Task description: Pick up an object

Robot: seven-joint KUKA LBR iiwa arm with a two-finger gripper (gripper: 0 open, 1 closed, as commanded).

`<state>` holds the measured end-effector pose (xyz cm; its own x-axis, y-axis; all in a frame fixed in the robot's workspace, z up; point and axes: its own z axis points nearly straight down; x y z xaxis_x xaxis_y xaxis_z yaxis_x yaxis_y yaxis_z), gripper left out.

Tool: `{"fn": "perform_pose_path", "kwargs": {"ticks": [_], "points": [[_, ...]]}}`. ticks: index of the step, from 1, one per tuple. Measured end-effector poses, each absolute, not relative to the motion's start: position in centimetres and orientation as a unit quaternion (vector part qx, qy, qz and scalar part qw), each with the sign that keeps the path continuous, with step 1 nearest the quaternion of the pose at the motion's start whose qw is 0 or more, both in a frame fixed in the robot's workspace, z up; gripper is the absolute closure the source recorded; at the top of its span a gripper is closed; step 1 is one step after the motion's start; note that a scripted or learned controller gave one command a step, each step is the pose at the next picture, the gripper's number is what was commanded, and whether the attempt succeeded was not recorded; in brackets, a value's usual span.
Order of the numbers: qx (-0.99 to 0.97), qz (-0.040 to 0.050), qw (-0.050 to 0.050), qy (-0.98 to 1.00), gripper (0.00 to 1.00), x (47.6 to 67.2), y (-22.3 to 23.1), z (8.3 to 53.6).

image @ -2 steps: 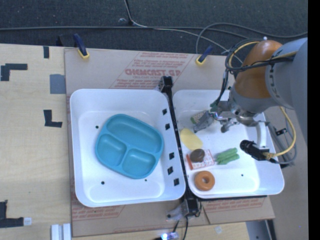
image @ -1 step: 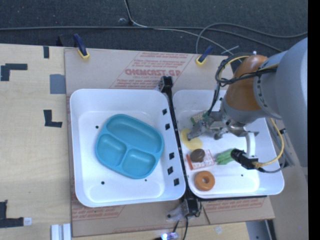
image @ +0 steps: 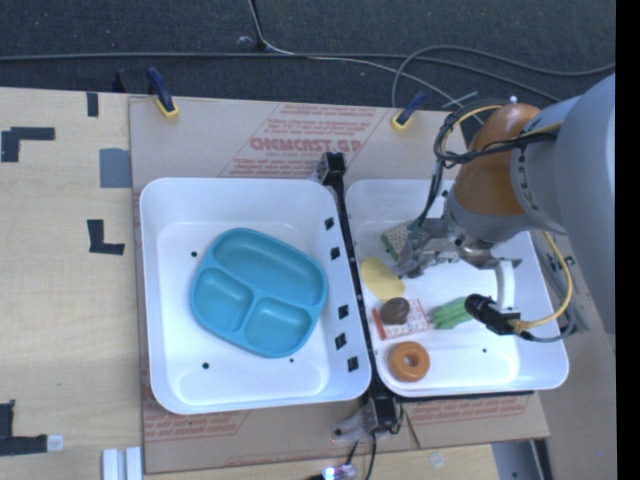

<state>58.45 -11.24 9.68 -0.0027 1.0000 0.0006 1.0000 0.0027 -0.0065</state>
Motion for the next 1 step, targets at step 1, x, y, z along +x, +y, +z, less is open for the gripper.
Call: {"fn": "perform_pose_path", "kwargs": {"ticks": [1], "points": [[-0.707,-0.0002,0.0,-0.708,1.0,58.46,-11.17,13.74]]}}
